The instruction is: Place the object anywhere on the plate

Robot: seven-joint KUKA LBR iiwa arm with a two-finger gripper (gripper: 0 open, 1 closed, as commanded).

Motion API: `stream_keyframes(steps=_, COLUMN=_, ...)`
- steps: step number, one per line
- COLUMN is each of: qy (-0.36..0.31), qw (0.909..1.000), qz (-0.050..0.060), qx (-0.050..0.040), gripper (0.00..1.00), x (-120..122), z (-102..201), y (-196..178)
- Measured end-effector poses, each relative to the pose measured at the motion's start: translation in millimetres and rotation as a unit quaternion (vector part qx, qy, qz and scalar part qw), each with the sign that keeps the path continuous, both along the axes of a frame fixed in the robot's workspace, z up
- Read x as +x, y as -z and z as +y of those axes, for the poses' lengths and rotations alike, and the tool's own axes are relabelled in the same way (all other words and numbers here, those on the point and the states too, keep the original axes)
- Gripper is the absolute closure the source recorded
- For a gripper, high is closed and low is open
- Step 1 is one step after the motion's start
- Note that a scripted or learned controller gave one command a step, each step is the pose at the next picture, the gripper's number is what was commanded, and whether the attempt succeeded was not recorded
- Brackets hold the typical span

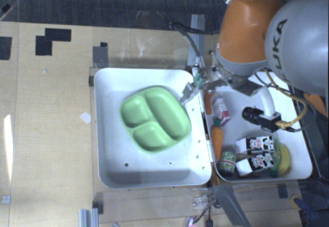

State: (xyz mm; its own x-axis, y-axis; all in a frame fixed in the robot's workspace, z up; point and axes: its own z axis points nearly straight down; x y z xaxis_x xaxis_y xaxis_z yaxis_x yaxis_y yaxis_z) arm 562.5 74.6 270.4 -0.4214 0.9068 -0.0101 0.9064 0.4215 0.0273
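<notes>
Over the top right corner of the left bin [110,167], just where it meets the right bin [235,129], you have the gripper [188,92] hanging just beside the upper right rim of the green plate [154,118]. You cannot tell from this angle whether it is wide or narrow. Nothing is plainly visible in it, so do not count anything as held. The plate lies at a slant in the middle of the left bin, its three compartments bare. Every candidate object lies in the right bin: a carrot [216,141] along the left wall, a red and white packet [221,109] above it, a small can [226,162] below it, and two black and white cartons [254,145] and a banana [282,159] toward the lower right corner. I judge the task to be at its picking stage, or at a carry you cannot confirm; the placing is not yet done. If the gripper is empty, the next move calls for a shift right over the dividing wall and a descent onto one item, the carrot being nearest. If it does hold something small, the move is only a short one left over the plate, then a release.
</notes>
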Motion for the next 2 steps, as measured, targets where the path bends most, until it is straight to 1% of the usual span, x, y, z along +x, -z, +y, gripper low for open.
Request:
stream_keyframes(steps=1, qy=-0.003, qw=1.0000, qz=-0.003, qx=0.0002, gripper=1.00, x=2, z=1, y=-11)
stream_keyframes(steps=2, qy=0.022, qw=0.9997, qz=0.013, qx=-0.0005, gripper=1.00, x=-28, z=40, y=78)
